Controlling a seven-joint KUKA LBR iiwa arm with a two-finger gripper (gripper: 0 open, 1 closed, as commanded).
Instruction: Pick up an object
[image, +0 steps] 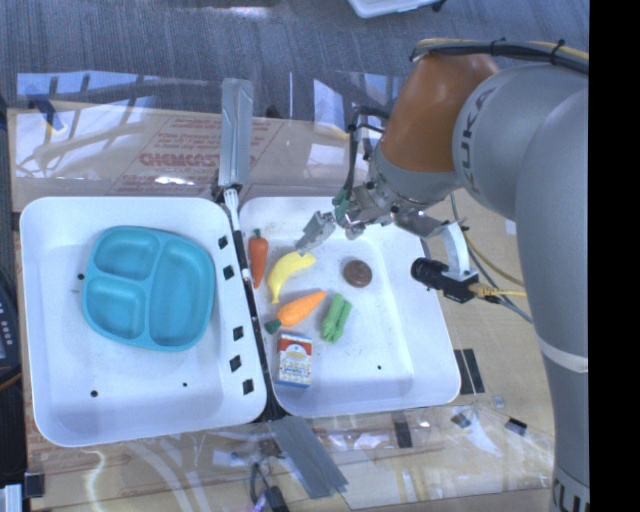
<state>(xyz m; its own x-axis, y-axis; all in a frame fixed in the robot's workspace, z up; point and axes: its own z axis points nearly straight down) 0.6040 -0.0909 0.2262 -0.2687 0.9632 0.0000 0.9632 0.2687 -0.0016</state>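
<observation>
Nearest the camera, in the lower middle of the frame, a small carton (294, 360) lies flat in the right bin (425, 365). Above it an orange carrot piece (300, 307) and a green vegetable (335, 317) are seen just beside each other, with a yellow banana (287, 274), a second carrot (258, 257) by the dividing wall, and a brown disc (357, 272) beyond. A blue divided plate (148, 286) sits in the left bin (50, 400). Farther up, the jaws (322, 230) are held released and bare, just above the banana's upper end. The approach step is judged to be in hand; a descent onto the banana and a closing would be called for next.
</observation>
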